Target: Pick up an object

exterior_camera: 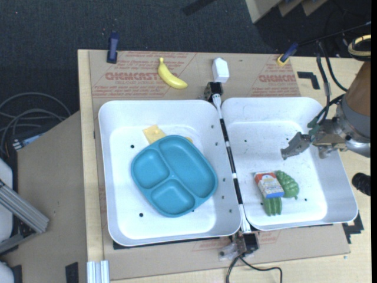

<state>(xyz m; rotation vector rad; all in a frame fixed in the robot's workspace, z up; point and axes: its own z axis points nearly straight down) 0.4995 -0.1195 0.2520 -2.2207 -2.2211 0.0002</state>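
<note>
Near the right bin's [330, 208] front edge we see a green toy [281, 188] and small carton [270, 185] touching; our gripper [293, 148], empty, fingers seemingly parted, risks nudging both.

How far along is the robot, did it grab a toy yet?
Not yet. Done: the arm has reached over the right bin. In hand: nothing; the end effector hangs over bare bin floor with no object between its fingers. Left: go down and lift something, maybe the small carton or the green toy lying together nearby. The blue tray sits in the left bin.
</note>
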